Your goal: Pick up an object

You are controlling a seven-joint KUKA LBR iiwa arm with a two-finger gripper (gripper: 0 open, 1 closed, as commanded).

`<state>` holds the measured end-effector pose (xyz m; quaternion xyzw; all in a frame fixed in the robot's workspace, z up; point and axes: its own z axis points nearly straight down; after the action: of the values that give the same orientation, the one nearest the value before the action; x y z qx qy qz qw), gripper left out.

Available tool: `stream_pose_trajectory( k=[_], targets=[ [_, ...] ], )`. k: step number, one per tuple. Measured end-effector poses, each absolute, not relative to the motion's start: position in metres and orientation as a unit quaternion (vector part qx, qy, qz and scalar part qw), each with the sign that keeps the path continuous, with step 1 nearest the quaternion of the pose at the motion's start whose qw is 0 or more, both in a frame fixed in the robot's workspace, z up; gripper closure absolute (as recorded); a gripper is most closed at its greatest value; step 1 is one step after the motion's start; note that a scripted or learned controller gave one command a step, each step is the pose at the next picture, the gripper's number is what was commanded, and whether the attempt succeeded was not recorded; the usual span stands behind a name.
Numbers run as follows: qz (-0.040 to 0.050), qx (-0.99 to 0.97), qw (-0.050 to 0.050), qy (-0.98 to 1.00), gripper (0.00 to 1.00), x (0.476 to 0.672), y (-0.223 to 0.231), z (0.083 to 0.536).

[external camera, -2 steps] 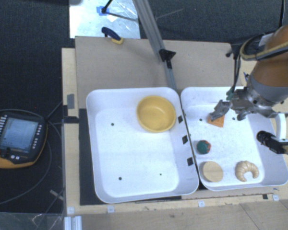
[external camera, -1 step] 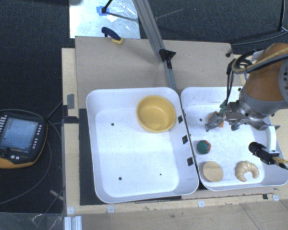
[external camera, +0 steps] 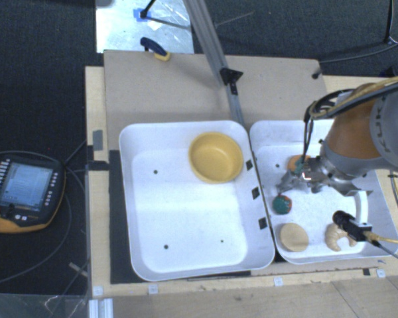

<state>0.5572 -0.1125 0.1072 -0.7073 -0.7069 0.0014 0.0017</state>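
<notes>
My gripper (external camera: 297, 183) hangs low over the right bin (external camera: 268, 134), near its left side. An orange object (external camera: 294, 162) lies just behind it, partly covered by the wrist. A small teal ball with a red patch (external camera: 282, 205) sits just in front and to the left of the gripper, close to it. A tan round disc (external camera: 294, 236) and a pale croissant-shaped piece (external camera: 331, 238) lie at the bin's front. I cannot make out anything between the fingers.
The left bin (external camera: 139, 177) holds a yellow bowl (external camera: 216, 156) at its back right corner. A metal pole (external camera: 212, 45) slants over the bench behind the bins. A teach pendant (external camera: 20, 191) lies on the floor at the left.
</notes>
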Motion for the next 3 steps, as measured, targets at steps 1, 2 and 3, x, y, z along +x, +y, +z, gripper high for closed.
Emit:
stream_pose_trajectory(
  k=[1, 2, 3],
  targets=[
    [0.0000, -0.707, 0.000, -0.707, 0.00, 0.557, -0.112, 0.090],
    [-0.0005, -0.707, -0.001, -0.707, 1.00, 0.558, -0.113, 0.101],
    [-0.0016, -0.707, -0.002, -0.707, 1.00, 0.565, -0.120, 0.157]
  ],
)
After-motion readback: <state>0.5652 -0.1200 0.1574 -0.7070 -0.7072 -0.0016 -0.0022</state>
